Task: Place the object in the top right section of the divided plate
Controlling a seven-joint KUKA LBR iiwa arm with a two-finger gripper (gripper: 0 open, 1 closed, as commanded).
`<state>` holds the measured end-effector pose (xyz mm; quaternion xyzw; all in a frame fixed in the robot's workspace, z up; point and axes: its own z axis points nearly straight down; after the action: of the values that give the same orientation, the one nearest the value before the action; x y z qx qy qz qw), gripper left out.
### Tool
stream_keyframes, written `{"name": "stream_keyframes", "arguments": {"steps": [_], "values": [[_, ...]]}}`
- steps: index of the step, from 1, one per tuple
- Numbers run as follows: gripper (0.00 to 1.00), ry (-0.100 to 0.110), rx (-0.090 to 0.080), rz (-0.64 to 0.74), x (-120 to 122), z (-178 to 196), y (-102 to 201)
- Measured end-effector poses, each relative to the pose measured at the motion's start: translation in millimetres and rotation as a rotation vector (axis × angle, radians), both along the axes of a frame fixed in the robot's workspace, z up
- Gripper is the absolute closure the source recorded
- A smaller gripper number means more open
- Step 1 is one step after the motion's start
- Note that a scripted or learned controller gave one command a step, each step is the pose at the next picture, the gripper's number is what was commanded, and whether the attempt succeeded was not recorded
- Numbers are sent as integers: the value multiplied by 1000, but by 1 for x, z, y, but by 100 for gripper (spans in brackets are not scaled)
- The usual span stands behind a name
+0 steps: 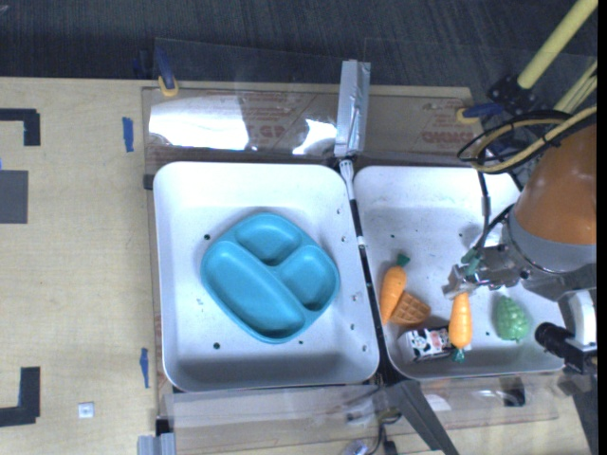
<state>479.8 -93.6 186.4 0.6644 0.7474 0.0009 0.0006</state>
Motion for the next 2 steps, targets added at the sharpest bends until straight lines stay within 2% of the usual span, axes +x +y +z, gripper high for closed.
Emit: {"name": "stream_keyframes", "arguments": {"steps": [1, 2], "values": [[100, 0, 0, -113, 0, -2, 6], [100, -3, -2, -105, 1, 100, -52]]}}
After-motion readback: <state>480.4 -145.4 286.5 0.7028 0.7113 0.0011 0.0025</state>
